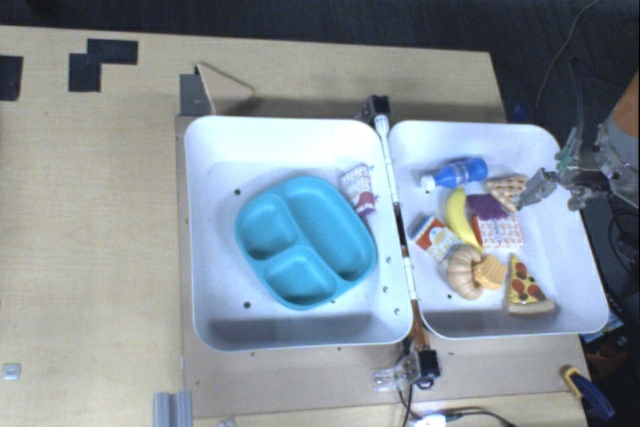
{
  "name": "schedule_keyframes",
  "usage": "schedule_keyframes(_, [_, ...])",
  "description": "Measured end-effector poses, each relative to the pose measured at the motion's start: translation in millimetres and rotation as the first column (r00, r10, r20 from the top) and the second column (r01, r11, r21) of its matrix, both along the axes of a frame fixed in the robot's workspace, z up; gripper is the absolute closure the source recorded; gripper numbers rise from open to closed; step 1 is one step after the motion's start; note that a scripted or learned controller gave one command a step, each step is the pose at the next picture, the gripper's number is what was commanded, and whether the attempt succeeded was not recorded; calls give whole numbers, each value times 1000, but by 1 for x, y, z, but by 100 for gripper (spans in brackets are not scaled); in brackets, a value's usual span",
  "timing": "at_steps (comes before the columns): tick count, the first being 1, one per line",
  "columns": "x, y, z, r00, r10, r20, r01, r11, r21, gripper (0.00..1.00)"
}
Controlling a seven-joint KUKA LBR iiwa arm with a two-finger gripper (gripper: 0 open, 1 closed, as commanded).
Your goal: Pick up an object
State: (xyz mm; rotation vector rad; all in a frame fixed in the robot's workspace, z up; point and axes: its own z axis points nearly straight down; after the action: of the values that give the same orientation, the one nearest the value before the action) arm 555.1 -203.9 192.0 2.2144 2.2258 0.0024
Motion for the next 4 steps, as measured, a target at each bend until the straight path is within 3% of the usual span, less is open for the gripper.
schedule_keyframes(1, [-13, 6, -93, 1000, -2, 9, 2, 1000, -3, 0])
schedule_keyframes(2, [-11, 7, -82, 1000, 0, 14, 0, 1000, -3, 100])
schedule_keyframes(3, [-11, 7, -82, 1000, 0, 13, 0, 1000, -3, 0])
schedule_keyframes(4, [-10, 7, -71, 1000, 3, 17, -3, 1000, -3, 100])
